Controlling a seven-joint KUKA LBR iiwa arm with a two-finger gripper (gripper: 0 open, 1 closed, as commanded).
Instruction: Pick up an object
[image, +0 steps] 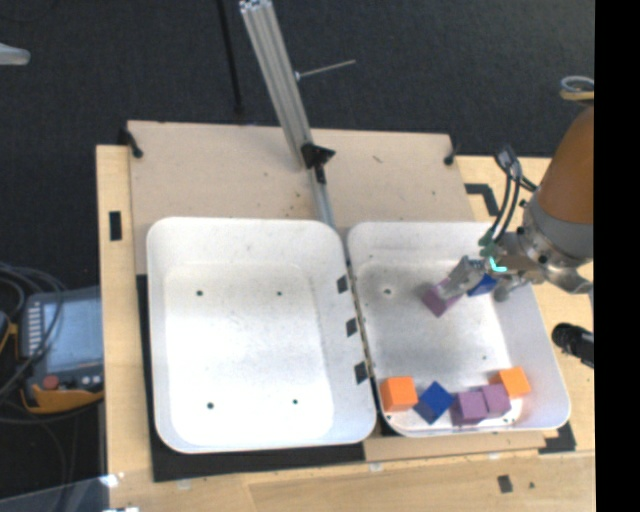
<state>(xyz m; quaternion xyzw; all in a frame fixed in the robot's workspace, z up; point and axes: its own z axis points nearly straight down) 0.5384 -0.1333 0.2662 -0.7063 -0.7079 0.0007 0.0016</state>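
Observation:
My gripper (447, 291) reaches into the right bin (400, 250) from the right, over its upper middle. A small purple block (436, 299) sits tilted between the fingertips, and the gripper is shut on it. Just right of it, partly under the wrist, a blue block (484, 286) shows. Along the bin's near edge lie an orange block (399, 392), a blue block (434, 401), two purple blocks (470, 407) (495, 400) and another orange block (514, 381).
The left bin (165, 300) lies beside the right one, with a narrow divider between them. A slanted aluminium pole (285, 95) rises from the bench behind the bins. Cables and a hand-held controller (60, 345) lie off the bench at left.

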